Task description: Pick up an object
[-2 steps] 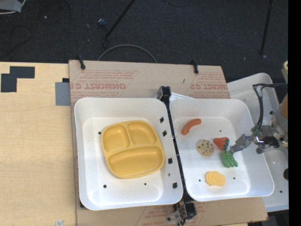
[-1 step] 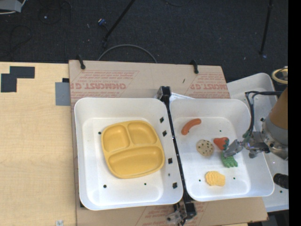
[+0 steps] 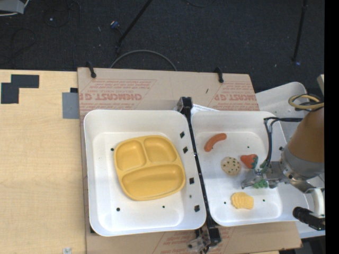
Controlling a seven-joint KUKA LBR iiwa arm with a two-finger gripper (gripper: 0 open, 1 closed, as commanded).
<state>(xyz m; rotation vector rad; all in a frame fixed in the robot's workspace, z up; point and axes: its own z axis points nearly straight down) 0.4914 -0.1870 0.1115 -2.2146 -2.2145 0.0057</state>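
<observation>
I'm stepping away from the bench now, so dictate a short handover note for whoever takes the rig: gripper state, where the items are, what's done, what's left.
Gripper: low in the right white bin, over a small green item; whether it grips anything cannot be made out.
Items in the right bin: an orange-red sausage-shaped piece near the back, a round speckled tan cookie in the middle, a small red piece beside the cookie, a yellow ridged piece at the front.
Left white bin: holds a yellow three-compartment plastic tray.
Done: nothing visibly lifted.
Left: confirm a grasp and lift one item.
</observation>
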